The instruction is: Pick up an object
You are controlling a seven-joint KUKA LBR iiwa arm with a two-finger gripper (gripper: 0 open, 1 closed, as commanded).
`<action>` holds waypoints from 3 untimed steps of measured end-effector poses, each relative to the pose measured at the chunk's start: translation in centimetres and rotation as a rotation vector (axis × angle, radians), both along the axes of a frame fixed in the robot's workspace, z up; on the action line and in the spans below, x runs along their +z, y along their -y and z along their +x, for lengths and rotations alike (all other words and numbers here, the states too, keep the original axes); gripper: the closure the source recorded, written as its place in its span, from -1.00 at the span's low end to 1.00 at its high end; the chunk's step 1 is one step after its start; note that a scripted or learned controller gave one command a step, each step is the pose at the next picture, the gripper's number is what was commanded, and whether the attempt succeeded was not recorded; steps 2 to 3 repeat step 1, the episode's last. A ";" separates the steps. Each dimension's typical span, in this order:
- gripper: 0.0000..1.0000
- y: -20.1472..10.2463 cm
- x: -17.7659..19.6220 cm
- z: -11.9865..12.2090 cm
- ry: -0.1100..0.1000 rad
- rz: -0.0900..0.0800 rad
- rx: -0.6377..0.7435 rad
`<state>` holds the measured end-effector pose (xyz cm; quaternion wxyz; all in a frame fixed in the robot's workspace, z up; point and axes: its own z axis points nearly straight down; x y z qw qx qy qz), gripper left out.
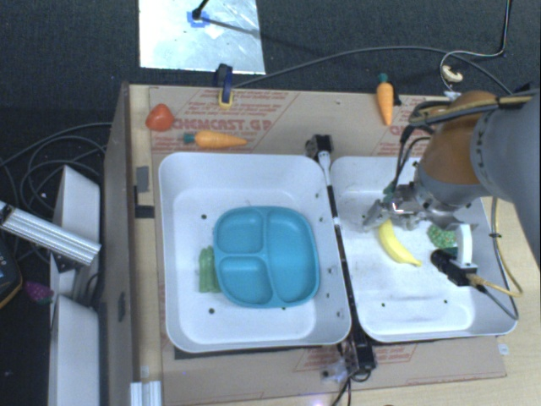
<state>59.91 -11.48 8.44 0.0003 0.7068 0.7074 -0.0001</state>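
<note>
Grey two-finger gripper (390, 212), low in right shallow white bin (423, 311); grasp state cannot tell. Curved yellow plastic banana (396, 244) just below it on bin floor; probably light, stiff, smooth; best taken across narrow middle. Green knobbly item (441, 235) beside banana

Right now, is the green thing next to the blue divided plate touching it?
Touching. In the camera view, the green object lies in the left bin pressed against the blue plate's left edge, with no white bin floor visible between them.
</note>
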 end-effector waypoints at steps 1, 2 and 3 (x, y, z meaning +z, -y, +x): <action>1.00 0.0 1.1 0.1 0.003 0.000 0.002; 1.00 0.0 1.1 0.1 0.003 0.000 0.002; 1.00 0.0 1.1 0.1 0.003 0.000 0.002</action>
